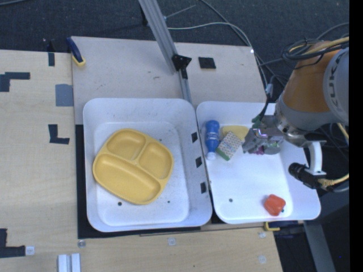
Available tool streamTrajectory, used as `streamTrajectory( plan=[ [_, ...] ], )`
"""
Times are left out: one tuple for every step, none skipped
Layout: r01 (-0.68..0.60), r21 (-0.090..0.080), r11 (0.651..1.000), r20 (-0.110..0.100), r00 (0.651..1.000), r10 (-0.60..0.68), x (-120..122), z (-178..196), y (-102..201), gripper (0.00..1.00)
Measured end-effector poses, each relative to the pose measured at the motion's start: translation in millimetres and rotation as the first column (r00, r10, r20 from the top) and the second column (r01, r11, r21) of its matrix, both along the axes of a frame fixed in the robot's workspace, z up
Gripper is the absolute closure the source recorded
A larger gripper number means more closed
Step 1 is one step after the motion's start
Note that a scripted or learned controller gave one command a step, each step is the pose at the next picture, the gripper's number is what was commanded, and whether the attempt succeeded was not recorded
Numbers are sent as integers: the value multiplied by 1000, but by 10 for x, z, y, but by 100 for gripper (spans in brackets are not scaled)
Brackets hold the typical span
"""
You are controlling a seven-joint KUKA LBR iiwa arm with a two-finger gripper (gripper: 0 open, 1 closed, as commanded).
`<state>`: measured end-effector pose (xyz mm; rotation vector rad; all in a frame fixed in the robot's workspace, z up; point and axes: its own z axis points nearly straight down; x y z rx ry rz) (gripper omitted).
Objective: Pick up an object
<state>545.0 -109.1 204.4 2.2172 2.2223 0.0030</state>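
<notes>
Over the right-hand shallow white bin (pixel 249 208), your grey arm with its orange band (pixel 309 92) reaches in from the right, and its two-finger gripper (pixel 258 143) hangs low near the bin's upper middle. You cannot tell from this slanted view how far the claw stands open, and nothing can be seen caught in it, so do not count anything as held.

Just to the left of the gripper lie three candidates close together: a small blue plastic bottle with a white cap (pixel 211 137) against the bin's left wall, a flat checkered green-and-white packet (pixel 229 145) touching or nearly touching it, and a pale yellow rounded piece (pixel 235 131) partly tucked behind the packet. A small red-orange rounded object (pixel 274 204) sits alone near the bin's lower right corner, well apart from the claw.

The left-hand white bin (pixel 96 118) carries a yellow divided plastic plate (pixel 133 165), far from the arm.

As for progress, you should judge the pick as not yet done: every object rests on a bin floor. The gripper appears placed for the cluster, most likely the packet, but the closing and the lift are all left to do.
</notes>
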Motion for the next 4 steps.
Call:
streamTrajectory(
  plan=[
    [0,0,1000,0,1000,0,8,400,5,100],
    [-3,2,1000,-6,1000,3,-29,269,526,100],
    [-6,2,1000,-4,1000,6,-73,329,1099,100],
    [-5,1,1000,-7,1000,5,-214,195,1663,100]
  ],
)
